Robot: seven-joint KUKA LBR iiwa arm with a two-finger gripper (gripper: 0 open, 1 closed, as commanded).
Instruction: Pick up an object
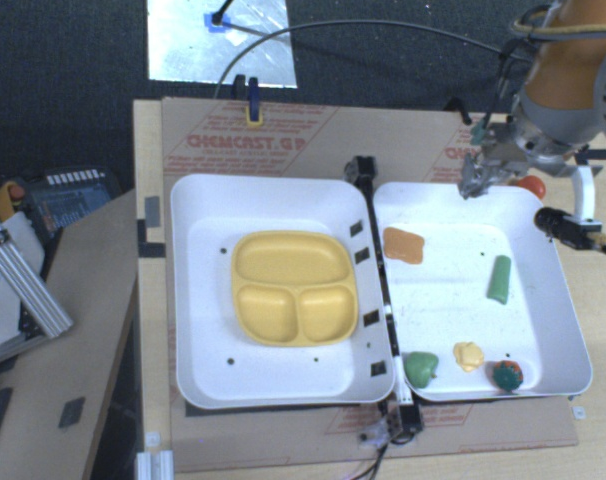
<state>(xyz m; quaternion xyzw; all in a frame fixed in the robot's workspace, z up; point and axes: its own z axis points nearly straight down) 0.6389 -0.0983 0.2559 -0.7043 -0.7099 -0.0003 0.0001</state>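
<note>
Overhead, the arm [568,48] reaches in from the right, and its hand [476,183] hangs over the far rim of the right bin [553,268], close to that bin's far right corner; whether the hand is apart or together cannot be told, and nothing can be seen in it. Just beside the hand, at the far right corner of the same bin and partly hidden behind the wrist, a red thing [530,184] peeks out; it is the nearest object to the hand. An orange slab [404,245] lies in the far left part of the right bin, near the divide between the bins, down and to the left of the hand and apart from it. A green stick [499,279] lies toward the right edge of the bin floor, about midway along it, below the hand. Along the near edge of the right bin sit three more: a green lump [420,368] in the near left corner, a yellow piece [468,355] just right of it, and a red-and-green ball [507,374] further right; all three are well apart from the hand. In the left bin [198,268] a yellow tray [293,288] with three compartments rests in the middle, touching nothing else.
</note>
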